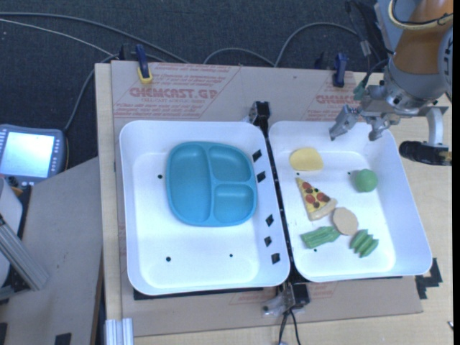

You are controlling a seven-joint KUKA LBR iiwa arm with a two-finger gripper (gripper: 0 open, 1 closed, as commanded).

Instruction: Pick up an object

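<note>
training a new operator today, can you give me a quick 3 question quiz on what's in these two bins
1. True or false: the blue divided plate lies in the left bin as the camera sees it.
2. Which item lies nearest the gripper? A) pizza slice B) yellow piece C) green ridged piece
3. Fill in: the round green ball lies in the ____ bin.

Key:
1. True.
2. B. The yellow piece sits at the far end of the bin, closest to the open jaws hanging above that bin's far rim.
3. Right, along with the tan disc and the green leafy piece.
</note>
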